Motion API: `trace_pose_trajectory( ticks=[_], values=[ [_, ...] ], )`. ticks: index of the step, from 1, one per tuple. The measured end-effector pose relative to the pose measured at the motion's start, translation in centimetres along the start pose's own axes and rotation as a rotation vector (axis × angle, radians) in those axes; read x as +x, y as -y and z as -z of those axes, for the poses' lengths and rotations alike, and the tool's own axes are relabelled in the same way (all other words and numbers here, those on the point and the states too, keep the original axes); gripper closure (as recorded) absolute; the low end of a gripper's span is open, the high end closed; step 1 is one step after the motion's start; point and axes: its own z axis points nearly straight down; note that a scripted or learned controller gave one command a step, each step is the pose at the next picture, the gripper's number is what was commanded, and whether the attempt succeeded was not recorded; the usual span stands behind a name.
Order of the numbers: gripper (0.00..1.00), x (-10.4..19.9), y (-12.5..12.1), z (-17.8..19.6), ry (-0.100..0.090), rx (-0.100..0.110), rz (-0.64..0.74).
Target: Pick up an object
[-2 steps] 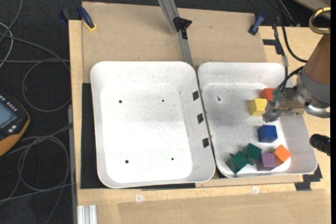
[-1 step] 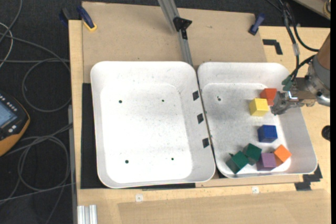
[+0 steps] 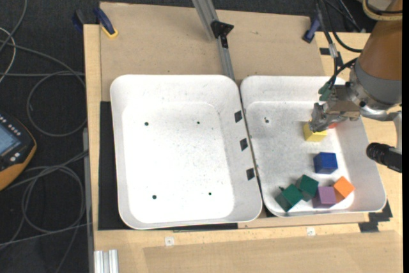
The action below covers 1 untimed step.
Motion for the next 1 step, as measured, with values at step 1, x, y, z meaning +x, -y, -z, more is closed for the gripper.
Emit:
trace_pose_trajectory(
  ticks=[1],
  values=[
    [1.00,5.84,-1.58,-0.66,-0.002,0.001,0.002]
  ],
)
